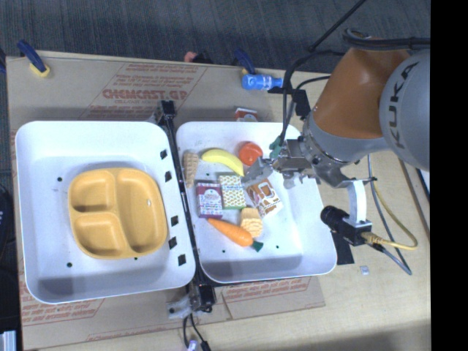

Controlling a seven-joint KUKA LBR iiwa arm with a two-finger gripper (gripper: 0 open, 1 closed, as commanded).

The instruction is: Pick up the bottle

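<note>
Over the right shallow white plastic bin (313, 260) | grey two-finger claw (260, 170); open or closed: cannot tell | bottle: not surely identifiable; a small brown-and-white labelled container (264, 197) lies just below the claw

Tray (117, 210) in L bin (36, 196) (food (230, 196) in R).

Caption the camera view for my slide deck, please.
KUKA arm's hand hovers over toy food in the right bin; yellow tray in the left bin.
</note>
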